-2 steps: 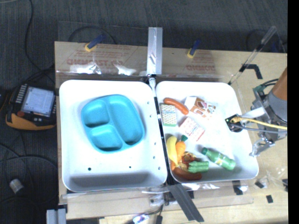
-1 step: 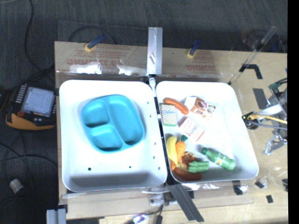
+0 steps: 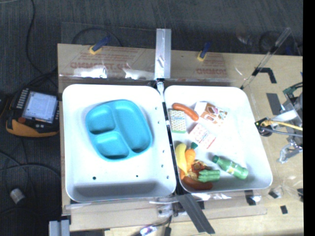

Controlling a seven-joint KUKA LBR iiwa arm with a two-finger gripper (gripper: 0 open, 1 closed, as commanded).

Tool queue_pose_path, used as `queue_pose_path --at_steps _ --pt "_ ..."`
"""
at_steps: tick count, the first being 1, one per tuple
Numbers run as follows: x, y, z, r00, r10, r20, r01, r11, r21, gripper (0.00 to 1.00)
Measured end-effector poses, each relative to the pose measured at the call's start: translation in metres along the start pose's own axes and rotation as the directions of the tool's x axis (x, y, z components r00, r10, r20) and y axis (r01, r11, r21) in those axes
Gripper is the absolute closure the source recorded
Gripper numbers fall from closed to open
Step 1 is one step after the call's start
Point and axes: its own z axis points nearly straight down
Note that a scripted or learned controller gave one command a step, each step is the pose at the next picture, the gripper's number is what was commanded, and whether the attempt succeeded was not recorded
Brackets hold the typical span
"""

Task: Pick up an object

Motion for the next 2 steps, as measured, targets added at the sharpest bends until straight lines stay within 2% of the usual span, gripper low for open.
queue_pose_path --at_steps 1,2 --pt "0.001 -0.004 0.131 1.000 -0.012 0.001 0.012 1.000 0.008 0.00" --pt "0.104 0.019 0.023 0.998 -0.059 0.000 0.059 0.998 -0.003 0.00"
